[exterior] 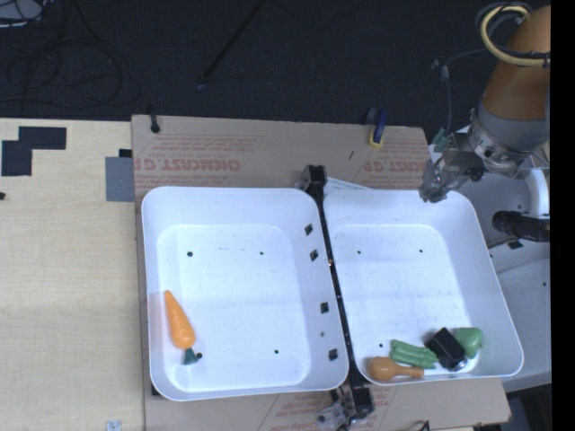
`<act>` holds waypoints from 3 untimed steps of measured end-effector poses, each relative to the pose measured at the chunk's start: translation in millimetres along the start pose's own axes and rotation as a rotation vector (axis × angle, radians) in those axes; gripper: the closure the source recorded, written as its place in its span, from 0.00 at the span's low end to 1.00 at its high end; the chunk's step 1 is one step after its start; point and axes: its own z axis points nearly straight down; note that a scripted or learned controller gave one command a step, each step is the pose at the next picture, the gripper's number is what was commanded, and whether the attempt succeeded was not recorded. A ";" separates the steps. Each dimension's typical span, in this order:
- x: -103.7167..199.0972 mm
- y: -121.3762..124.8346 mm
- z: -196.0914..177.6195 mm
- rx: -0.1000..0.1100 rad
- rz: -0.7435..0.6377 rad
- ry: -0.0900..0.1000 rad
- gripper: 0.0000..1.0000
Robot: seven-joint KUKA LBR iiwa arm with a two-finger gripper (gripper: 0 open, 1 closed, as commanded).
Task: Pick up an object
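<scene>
Orange plastic toy carrot is lying at the left white bin's near-left wall, likely light, stiff, slippery, so I am targeting its thick middle; gripper is hovering at the right bin's far corner, state indiscernible.

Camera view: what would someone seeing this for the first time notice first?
Probably the orange carrot lying alone near the left wall of the left bin. Next, the small pile in the right bin's near right corner: green pieces, a black block and a tan pear-shaped piece. The gripper hangs over that bin's far right corner.
</scene>
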 end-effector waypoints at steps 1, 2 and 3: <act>112.1 4.1 -143.0 -0.017 -0.010 0.001 1.00; 27.4 6.6 -25.5 0.010 0.008 -0.001 1.00; -22.3 5.5 71.4 0.011 0.005 0.001 1.00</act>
